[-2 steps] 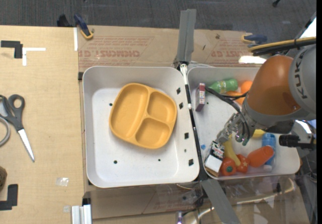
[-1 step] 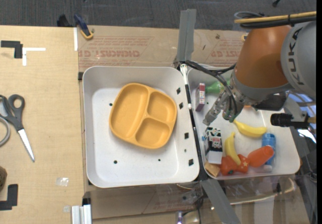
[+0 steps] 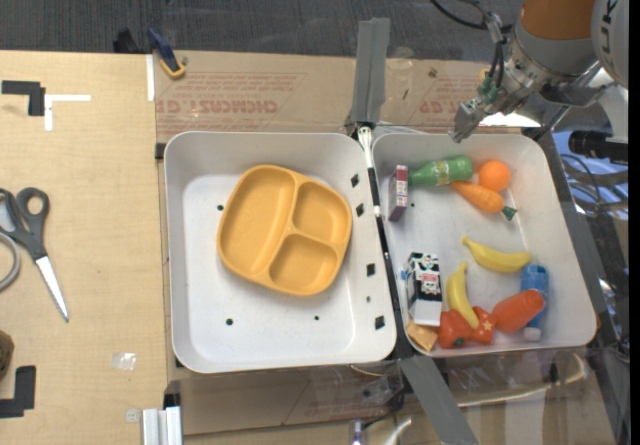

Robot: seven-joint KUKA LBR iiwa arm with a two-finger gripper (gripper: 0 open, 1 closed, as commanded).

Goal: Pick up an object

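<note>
My gripper (image 3: 468,123) hangs over the back rim of the right bin (image 3: 560,233), just above and behind a green bottle (image 3: 440,171). No object shows in it. Next to the green bottle lie an orange (image 3: 494,175) and a carrot (image 3: 480,197), with a dark purple box (image 3: 399,191) by the left wall. Toward the front lie a milk carton (image 3: 425,285), two bananas (image 3: 495,255) (image 3: 458,293), a blue bottle (image 3: 533,280), an orange-red bottle (image 3: 515,311) and a red toy (image 3: 455,328).
The left bin (image 3: 190,263) holds a yellow divided plate (image 3: 285,229). Scissors (image 3: 35,243) lie on the bench at the far left. A blue clip (image 3: 165,53) sits at the cardboard's back edge. A grey tape strip (image 3: 370,73) runs behind the bins.
</note>
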